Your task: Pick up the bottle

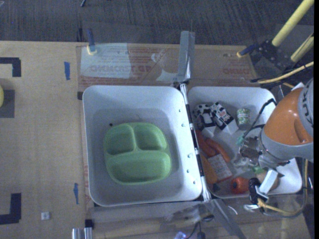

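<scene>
The grey-and-orange arm (291, 126) looms at the frame's right edge, its gripper (249, 151) low over the right bin (259, 94); how it's set, I cannot tell. The orange bottle (215, 148) lies left of it. A green tray (137, 152) fills the left bin (94, 133).

Faded red letters ran across the flat cardboard sheet (130, 63) at twelve o'clock from the left bin (94, 133), but they were too pale to read. Part of a black letter, maybe a K, showed on the arm's orange band (291, 118).
</scene>
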Robot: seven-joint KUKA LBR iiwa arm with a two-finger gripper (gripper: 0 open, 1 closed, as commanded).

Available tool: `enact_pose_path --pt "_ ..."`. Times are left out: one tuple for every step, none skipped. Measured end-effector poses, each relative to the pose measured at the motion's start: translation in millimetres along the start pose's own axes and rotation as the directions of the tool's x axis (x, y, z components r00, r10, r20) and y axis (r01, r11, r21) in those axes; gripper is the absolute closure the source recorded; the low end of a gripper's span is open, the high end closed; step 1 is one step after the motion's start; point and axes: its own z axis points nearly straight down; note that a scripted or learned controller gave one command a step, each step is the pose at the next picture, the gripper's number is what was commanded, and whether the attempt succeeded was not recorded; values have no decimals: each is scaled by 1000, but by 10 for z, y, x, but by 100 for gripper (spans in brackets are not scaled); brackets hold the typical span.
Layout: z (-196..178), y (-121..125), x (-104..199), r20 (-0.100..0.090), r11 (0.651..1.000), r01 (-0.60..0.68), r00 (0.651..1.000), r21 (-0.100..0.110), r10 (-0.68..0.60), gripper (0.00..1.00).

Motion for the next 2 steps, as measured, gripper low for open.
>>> enact_pose_path --pt "3 324 -829 3 998 -68 998 -2 68 100" --pt "1 324 -832 3 982 190 982 0 -190 100"
